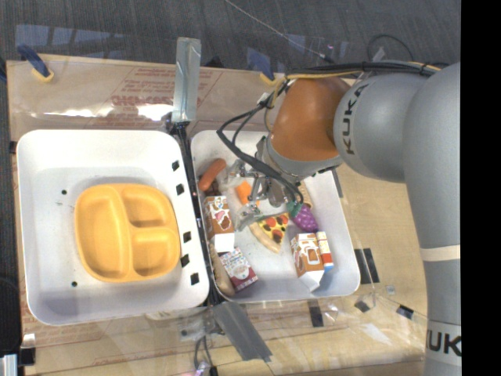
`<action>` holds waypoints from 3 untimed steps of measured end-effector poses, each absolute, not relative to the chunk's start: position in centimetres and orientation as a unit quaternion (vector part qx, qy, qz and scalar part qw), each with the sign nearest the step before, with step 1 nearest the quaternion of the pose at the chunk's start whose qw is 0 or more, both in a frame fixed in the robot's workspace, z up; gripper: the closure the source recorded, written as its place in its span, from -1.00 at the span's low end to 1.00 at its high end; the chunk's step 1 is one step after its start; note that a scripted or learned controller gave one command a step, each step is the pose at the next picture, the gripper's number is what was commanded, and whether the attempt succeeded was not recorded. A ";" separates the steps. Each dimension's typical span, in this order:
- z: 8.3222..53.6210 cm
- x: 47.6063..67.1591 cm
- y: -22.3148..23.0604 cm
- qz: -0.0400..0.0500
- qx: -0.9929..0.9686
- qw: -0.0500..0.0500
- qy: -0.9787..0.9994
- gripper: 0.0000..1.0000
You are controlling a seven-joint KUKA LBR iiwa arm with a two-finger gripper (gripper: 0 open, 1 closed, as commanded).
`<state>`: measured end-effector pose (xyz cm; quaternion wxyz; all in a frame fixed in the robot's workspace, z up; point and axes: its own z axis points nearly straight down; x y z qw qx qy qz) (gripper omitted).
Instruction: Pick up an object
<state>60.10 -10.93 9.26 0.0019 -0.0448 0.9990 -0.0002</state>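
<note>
My gripper point(262, 197) hangs low in the right bin point(344, 265), under the orange wrist band. Its tips sit right over an orange carrot-like piece point(244, 189) and just above a pizza slice point(272, 231). A bunch of purple grapes point(305, 218) lies to its right. A brown sausage point(211, 174) lies at the bin's upper left. Small cartons lie around: one point(219, 215) left of the gripper, one point(238, 269) at the bottom, one point(311, 254) at the lower right. Nothing is visibly held between the fingers.
The left bin point(47, 155) holds a yellow divided tray point(125, 230). A dark divider point(190, 210) runs between the two bins. The arm's grey body covers the right bin's upper right part, with cables looping over its upper left.
</note>
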 end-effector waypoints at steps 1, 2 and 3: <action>10.4 60.3 -10.8 -0.001 -0.047 0.005 0.999 1.00; 23.2 62.5 -15.7 -0.002 -0.311 0.004 0.951 1.00; 23.0 62.4 -15.6 -0.001 -0.311 0.002 0.951 -1.00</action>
